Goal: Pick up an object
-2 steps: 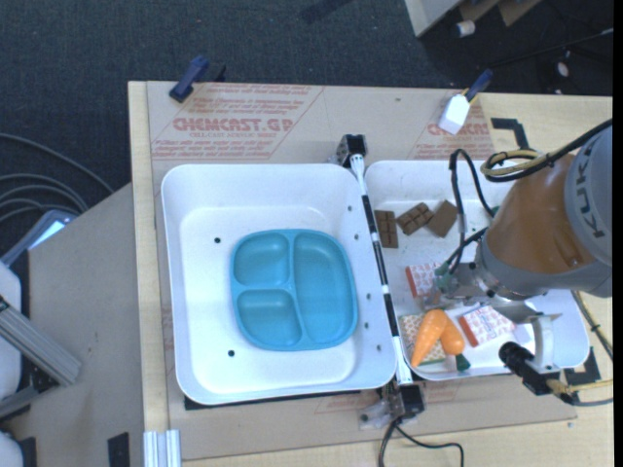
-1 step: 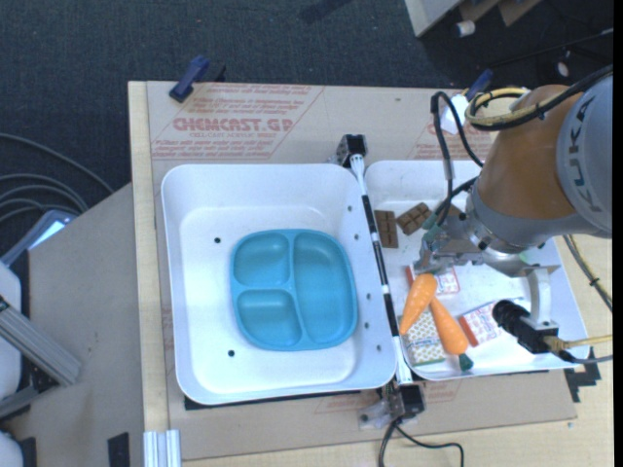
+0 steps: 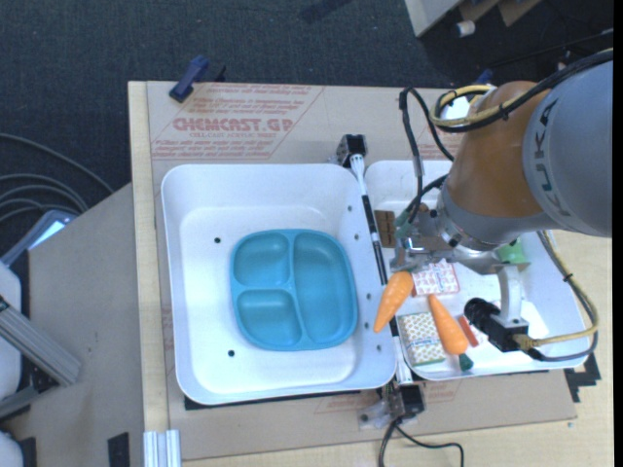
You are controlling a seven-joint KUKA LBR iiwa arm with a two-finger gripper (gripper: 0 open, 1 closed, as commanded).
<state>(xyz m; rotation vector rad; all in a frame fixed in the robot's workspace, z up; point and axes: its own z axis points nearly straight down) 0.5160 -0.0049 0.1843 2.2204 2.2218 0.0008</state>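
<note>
Arm over the right bin, carrots below

We see one carrot on the divider and another in the right bin; the wrist hides the gripper, so we cannot tell its state.

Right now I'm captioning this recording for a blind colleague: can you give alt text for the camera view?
A grey and orange robot arm reaches from the right over the right white bin, above two toy carrots and small patterned packets. The left white bin holds a blue divided plate. Both bins sit on a bench.
</note>
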